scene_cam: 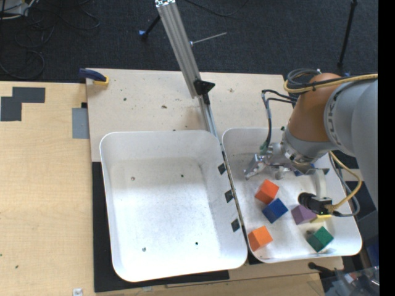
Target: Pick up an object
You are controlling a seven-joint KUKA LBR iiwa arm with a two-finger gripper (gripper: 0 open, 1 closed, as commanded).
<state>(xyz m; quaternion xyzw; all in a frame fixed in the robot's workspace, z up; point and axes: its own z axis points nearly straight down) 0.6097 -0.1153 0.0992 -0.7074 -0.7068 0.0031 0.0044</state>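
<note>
Orange foam cube [266, 191] sits just below the metal end effector [264, 165]; finger spread, I cannot tell. Approach step: next, descend squarely over it.

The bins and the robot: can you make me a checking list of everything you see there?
Surface: pale wooden bench bearing a left bin and a right bin, both white.
Job's things: in the right bin, two orange blocks, a blue block, a purple block and a green block.
Clutter: blue-and-yellow clamp at the bench's far edge.
Grippers: gripper low over the right bin's far part, above the blocks, holding nothing.
Cables: black and yellow cables along the arm.
Surroundings: slanted metal rail; dark floor with wires.
</note>
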